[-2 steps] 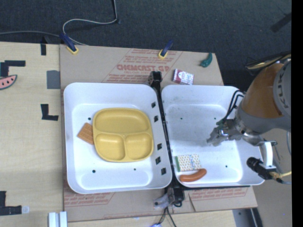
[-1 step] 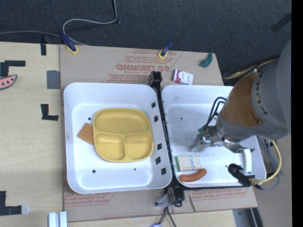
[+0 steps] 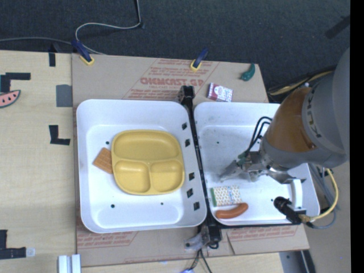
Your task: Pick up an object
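In the right bin (image 3: 296, 115), a small white packet with a green edge (image 3: 226, 195) lies near the front, and a reddish-brown sausage (image 3: 232, 211) lies just in front of it. My gripper (image 3: 238, 174) hovers over the right bin's middle, just behind the packet. It is open, with nothing between its fingers. The left bin (image 3: 91, 152) holds a yellow divided plate (image 3: 149, 161), and a brown waffle-like piece (image 3: 103, 160) pokes out from under the plate's left edge.
A black divider (image 3: 193, 152) runs between the two bins. Behind the bins, on the cardboard, lie a small red and white packet (image 3: 219, 92) and a green item (image 3: 247, 71). Two yellow clamps (image 3: 199, 61) hold the cardboard's far edge.
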`<state>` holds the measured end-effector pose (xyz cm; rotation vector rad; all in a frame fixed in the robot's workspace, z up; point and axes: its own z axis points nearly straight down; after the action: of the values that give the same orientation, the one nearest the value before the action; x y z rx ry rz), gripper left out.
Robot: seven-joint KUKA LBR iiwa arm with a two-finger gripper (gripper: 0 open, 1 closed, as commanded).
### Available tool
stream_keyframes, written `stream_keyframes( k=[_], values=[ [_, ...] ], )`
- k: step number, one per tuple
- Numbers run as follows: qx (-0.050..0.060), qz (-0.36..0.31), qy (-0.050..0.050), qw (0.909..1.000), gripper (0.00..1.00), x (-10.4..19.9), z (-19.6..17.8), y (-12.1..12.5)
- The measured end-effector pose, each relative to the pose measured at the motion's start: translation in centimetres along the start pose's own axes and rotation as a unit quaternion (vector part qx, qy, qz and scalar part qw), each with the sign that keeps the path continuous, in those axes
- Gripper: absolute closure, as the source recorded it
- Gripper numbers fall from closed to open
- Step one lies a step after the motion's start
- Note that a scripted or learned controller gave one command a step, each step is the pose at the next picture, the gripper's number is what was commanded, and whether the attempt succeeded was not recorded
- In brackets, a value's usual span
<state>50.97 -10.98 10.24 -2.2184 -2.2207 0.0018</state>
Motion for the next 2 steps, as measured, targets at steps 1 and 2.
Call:
stream_keyframes(
  k=[1, 2],
  values=[
    [-0.005, 0.001, -0.002, 1.0000, 0.00, 1.00, 1.61, -1.29],
    [-0.005, 0.001, -0.003, 1.0000, 1.00, 0.94, 0.65, -1.26]
  ],
)
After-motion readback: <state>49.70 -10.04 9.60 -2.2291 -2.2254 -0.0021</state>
